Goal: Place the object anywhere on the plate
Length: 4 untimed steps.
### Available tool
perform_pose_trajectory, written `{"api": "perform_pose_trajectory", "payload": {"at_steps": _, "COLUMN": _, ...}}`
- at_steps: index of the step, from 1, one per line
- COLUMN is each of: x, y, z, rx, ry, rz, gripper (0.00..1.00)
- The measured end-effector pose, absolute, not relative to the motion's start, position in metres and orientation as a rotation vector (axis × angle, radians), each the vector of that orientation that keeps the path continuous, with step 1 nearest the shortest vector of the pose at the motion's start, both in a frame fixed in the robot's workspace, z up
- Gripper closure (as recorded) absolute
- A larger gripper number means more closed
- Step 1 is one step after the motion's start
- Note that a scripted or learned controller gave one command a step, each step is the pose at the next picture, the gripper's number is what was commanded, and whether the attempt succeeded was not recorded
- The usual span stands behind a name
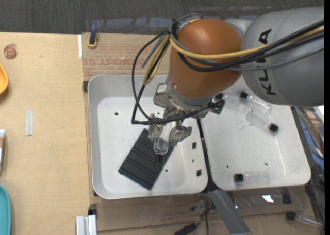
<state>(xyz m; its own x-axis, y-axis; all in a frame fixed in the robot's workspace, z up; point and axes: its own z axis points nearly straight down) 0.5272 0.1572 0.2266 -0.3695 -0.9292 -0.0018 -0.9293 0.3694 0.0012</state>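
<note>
A black ribbed rectangular plate (140, 163) lies tilted in the left white bin (103, 141), near its front. My gripper (164, 144) hangs straight down over the plate's upper right end, close above it or touching it. The orange band and grey wrist hide most of what is above the gripper. A small clear piece shows at the gripper's tip, and I cannot tell whether it is a held object. Clear tube-like objects with black caps lie in the right bin: one (259, 117) at the back and one (251, 178) near the front.
The right white bin (289, 172) sits beside the left one, and a ridge runs between them. Black and yellow cables loop down from the wrist over the left bin. A wooden bench top stretches to the left, with a teal item and an orange item at its edge.
</note>
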Motion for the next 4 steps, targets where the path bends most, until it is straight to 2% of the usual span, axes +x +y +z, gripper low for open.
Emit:
{"api": "perform_pose_trajectory", "payload": {"at_steps": 1, "x": 0.527, "y": 0.157, "z": 0.227, "rx": -1.764, "ry": 2.598, "rz": 0.003, "gripper": 0.00}}
{"api": "perform_pose_trajectory", "payload": {"at_steps": 2, "x": 0.560, "y": 0.194, "z": 0.239, "rx": -0.970, "ry": 2.984, "rz": 0.001, "gripper": 0.00}}
{"api": "perform_pose_trajectory", "payload": {"at_steps": 3, "x": 0.582, "y": 0.228, "z": 0.202, "rx": -0.061, "ry": 3.139, "rz": -0.001, "gripper": 0.00}}
{"api": "perform_pose_trajectory", "payload": {"at_steps": 4, "x": 0.583, "y": 0.228, "z": 0.211, "rx": -0.062, "ry": 3.135, "rz": -0.001, "gripper": 1.00}}
